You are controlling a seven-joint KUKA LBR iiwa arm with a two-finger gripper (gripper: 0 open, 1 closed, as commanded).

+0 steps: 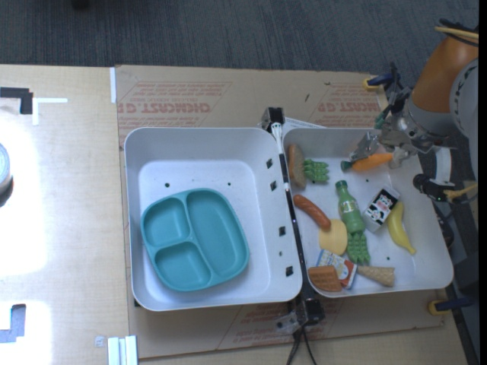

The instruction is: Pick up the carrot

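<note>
— Down at the near edge, what have we got?

— Cables and a black clamp (304, 314) at the junction of the two bins, sitting on the pale wooden table (61, 226). Brown cardboard (175, 101) lies under both bins.

— Biggest pieces first, then.

— Left bin (152, 147), white and shallow, carrying a teal divided plate (195, 239) with three compartments. Right bin (437, 268) beside it, touching along the middle wall, and it's crowded.

— And the arm?

— Grey arm (456, 101) with its orange band reaches in from the right, over the far right corner of the right bin. The pincer (378, 144) is down at the far side of that bin, and the carrot (371, 160) is right there beneath it, orange body with a green top pointing left. It looks clamped on the carrot, fingers at either side of its thick end.

— Rest of the field in that bin?

— Green bottle (351, 207) lying in the middle, a yellow banana (399, 229) towards the right wall, a red sausage (313, 211) on the left. A brown bread roll (295, 166) by the dividing wall with a green leafy piece (316, 171) just beside it. A yellow wedge (333, 239) touches a green vegetable (358, 248). At the near wall, a reddish packet (332, 277) and a tan cone (377, 274). Smallest, a black-and-white carton (380, 206) between bottle and banana.
</note>
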